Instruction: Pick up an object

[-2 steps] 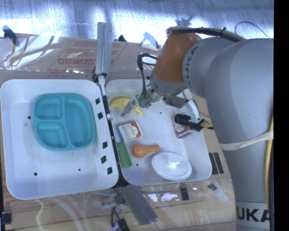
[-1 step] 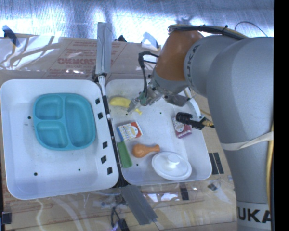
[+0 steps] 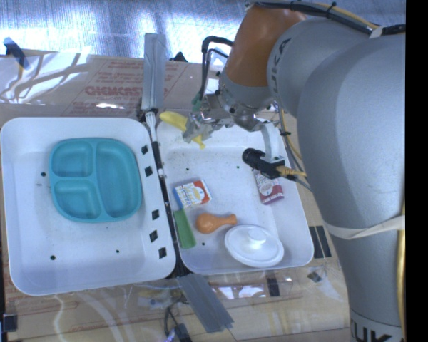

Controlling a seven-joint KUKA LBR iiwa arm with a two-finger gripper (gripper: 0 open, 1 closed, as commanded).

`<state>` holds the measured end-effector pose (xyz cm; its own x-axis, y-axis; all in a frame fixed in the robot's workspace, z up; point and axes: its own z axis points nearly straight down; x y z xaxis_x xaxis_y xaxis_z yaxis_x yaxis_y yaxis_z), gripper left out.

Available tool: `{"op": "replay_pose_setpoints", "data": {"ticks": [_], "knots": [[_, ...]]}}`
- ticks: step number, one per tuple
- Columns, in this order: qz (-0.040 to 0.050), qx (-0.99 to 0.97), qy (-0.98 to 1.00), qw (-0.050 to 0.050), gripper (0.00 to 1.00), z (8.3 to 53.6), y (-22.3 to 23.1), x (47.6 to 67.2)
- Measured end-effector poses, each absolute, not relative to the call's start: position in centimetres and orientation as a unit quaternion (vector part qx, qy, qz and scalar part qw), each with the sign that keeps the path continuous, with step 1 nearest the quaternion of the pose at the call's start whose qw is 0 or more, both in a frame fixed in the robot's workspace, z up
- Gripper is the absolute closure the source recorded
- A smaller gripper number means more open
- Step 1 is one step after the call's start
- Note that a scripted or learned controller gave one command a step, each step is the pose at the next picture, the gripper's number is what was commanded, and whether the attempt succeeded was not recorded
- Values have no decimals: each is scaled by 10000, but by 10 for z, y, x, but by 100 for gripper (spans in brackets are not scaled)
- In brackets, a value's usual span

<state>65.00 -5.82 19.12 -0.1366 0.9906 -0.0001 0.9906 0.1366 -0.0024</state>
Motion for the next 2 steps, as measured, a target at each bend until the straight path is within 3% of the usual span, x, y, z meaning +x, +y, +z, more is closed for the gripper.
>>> {"op": "replay_pose_setpoints", "data": {"ticks": [1,2], "knots": [[12,-6572,-7537,9,0,191,-58,650],[31,-6883,-7254,30,0,122,-113,592]]}}
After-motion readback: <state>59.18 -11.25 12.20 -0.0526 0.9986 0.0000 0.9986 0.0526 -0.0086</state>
